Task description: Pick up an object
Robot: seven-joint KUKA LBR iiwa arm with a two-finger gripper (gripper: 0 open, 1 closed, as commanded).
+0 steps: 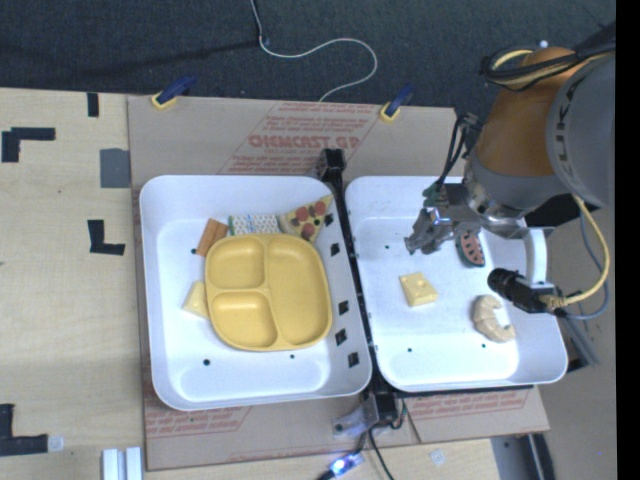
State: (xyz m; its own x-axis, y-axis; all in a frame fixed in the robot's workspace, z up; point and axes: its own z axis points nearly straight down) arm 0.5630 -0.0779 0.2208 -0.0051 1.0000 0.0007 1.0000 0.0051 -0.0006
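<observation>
Left bin [165,298]: yellow divided tray [268,291] fills middle, orange block [211,236] and small toy pieces tucked behind it. I skip these, crowded. Right bin [400,363]: yellow cheese-like block [419,289] sits alone on open floor, my pick. Gripper [428,232] hangs just up and right of it, nothing between fingers; how far jaws are apart I cannot tell. Red piece [471,247] beside gripper, pale croissant-shaped toy [493,318] further right. Plan: centre over block, square fingers to its flat sides, descend straight.
</observation>
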